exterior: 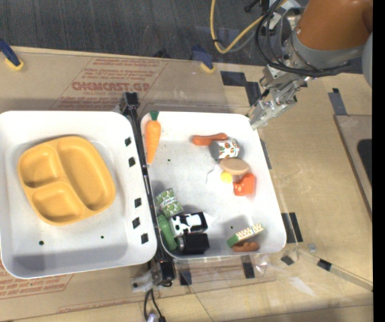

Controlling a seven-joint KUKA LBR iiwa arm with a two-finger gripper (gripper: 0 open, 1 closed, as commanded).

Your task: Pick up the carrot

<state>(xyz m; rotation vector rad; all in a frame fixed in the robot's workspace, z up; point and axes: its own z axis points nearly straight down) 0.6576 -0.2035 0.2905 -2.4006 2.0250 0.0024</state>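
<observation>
My gripper (263,111) hangs over the far right corner of the right bin (267,200), at the rim, nothing between its fingers; whether it is released or clenched I cannot tell from this angle. The carrot (152,137) lies well apart from me, in the far left corner of the same bin, along the left wall, green top pointing to the far edge. Between us, near the far edge: a sausage (208,139) and a small can (227,149). Mid-bin, by the right wall: a red piece (245,184). Near edge: a cow-patterned black-and-white item (190,224) and a green item (168,200). The left bin (5,180) holds a yellow divided tray (65,178).
</observation>
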